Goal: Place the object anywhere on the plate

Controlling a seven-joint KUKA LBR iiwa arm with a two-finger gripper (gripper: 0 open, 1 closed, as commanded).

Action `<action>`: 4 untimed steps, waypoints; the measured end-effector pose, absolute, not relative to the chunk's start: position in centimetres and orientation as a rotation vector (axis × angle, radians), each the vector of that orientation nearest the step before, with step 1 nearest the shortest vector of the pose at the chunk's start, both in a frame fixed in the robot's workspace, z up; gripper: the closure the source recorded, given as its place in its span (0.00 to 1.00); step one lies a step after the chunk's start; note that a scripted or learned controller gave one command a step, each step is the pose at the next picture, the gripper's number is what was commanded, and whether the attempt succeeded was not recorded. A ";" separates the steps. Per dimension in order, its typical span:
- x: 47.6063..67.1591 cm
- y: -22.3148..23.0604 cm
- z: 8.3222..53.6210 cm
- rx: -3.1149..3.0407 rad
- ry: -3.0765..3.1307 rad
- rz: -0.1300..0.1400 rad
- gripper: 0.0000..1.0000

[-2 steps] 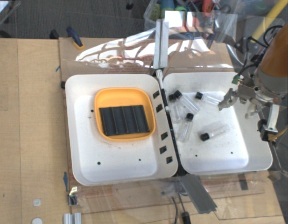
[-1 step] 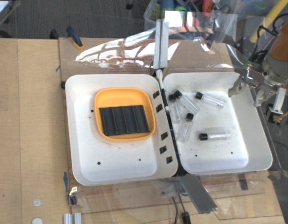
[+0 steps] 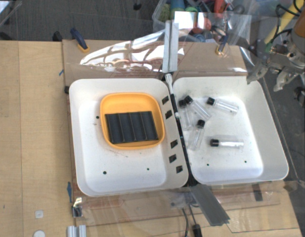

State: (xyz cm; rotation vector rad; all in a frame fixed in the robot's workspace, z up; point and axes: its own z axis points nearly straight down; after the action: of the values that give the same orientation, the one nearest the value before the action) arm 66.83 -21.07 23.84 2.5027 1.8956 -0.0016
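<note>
I see 2 white bins side by side on the bench. The left bin (image 3: 88, 177) carries an orange plate (image 3: 131, 101) with a dark ridged insert (image 3: 131, 126) lying inside it. The right bin (image 3: 251, 167) holds clear vials with black caps: 1 near its upper middle (image 3: 222, 104), 1 lower down (image 3: 226, 143), and a loose cluster (image 3: 192, 115) against the left wall. The gripper (image 3: 281, 68) sits at the upper right, outside the bins; I cannot tell its state from here
</note>
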 end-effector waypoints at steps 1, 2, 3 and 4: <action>67.0 -20.9 24.7 2.497 1.900 -0.005 1.00; 66.8 -21.5 28.8 2.302 2.132 0.000 1.00; 66.9 -21.6 34.0 2.192 2.245 0.000 1.00; 66.9 -21.6 34.0 2.192 2.245 0.000 0.00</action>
State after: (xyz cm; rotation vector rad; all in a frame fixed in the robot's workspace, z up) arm 66.86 -21.58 33.97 2.1923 2.2452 -0.0001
